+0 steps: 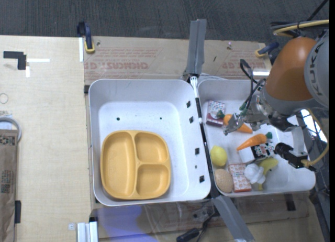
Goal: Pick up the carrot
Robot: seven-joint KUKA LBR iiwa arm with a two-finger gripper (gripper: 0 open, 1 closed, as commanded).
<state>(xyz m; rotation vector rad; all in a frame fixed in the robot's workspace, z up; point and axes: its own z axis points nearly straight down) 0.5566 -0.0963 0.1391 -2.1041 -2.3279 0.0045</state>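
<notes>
As you look into the right bin (301, 186), the gripper (234, 125) hovers.
Finger state unclear; carrot (252, 142) lies just beside it, ungrasped.

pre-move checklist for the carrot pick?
1. Carrot located in the right bin: ok.
2. End effector above that bin: ok.
3. End effector aligned over carrot: not ok, it sits up and left of it, over another orange item.
4. Carrot top unobstructed: ok.
5. Clutter near carrot: not ok, lemon and small packets lie close.
6. Finger state: cannot tell.
</notes>
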